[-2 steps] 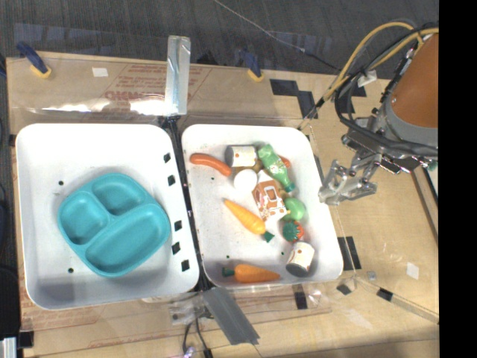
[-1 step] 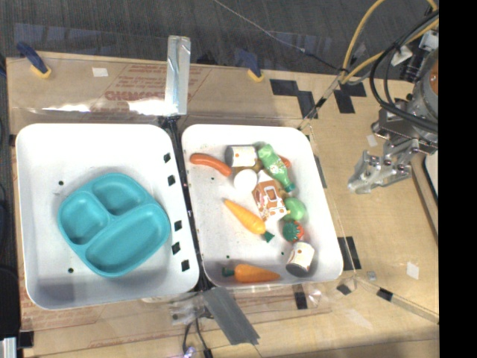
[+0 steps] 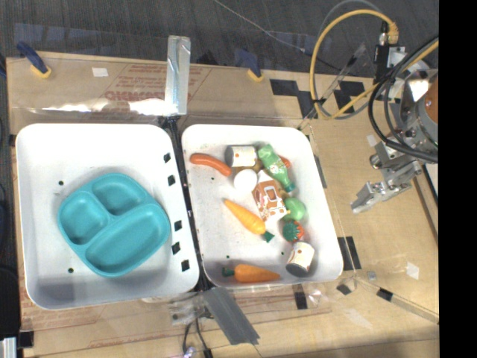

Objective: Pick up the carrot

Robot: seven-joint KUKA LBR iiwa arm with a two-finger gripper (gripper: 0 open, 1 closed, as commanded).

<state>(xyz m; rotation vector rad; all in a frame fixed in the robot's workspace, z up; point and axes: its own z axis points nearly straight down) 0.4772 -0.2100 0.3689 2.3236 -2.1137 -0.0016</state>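
Turquoise divided plate (image 3: 112, 222) occupies the left bin (image 3: 30, 200). In the right bin (image 3: 317, 200), the carrot (image 3: 248, 218) lies untouched at centre, long axis diagonal, tip upper-left, green stem end lower-right. The gripper (image 3: 381, 187) hovers outside the bin, right; finger state cannot be told. Approach, grasp and lift remain.

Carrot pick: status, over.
End effector outside the bins, right of the right bin, holding nothing. Carrot loose mid-bin. Snack packet touching its right side; second carrot by the near wall.
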